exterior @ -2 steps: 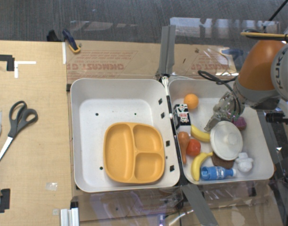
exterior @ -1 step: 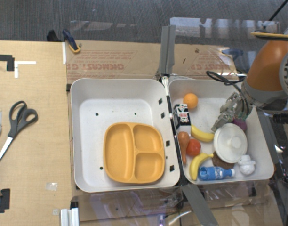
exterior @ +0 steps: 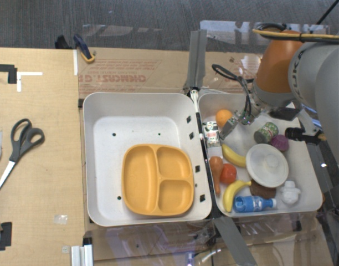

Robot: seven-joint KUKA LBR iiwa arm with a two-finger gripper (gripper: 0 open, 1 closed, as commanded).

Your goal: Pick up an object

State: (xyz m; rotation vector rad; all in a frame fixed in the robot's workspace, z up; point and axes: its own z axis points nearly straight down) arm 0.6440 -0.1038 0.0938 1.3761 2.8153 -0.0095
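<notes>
The arm (exterior: 302,65) comes in from the right side of the camera view, grey with its orange band above the wrist, and it hangs over the far part of the right bin (exterior: 313,201). The gripper (exterior: 244,117) is seen near the back of this bin, close to a small orange fruit (exterior: 224,117); it is too small and too dark here, so I cannot tell how the jaws stand, and nothing is seen between them. The right bin is crowded. Near its left wall lies a yellow banana (exterior: 234,155), and nearer the front a second banana (exterior: 231,194) curves beside a red tomato (exterior: 228,173) and an orange carrot-like piece (exterior: 215,164). A round white lid or dish (exterior: 267,164) sits in the middle, on top of something brown. Behind it stand a small green can (exterior: 266,131) and a purple object (exterior: 280,143), just beside each other. At the front edge lies a blue bottle (exterior: 253,204) on its side, with a small white object (exterior: 290,192) near it. The left bin (exterior: 103,148) carries a yellow divided plate (exterior: 157,179) with three compartments, lying flat toward the front. On the wooden surface (exterior: 42,204), well apart from both bins at the left, lie black-handled scissors (exterior: 19,146).
</notes>
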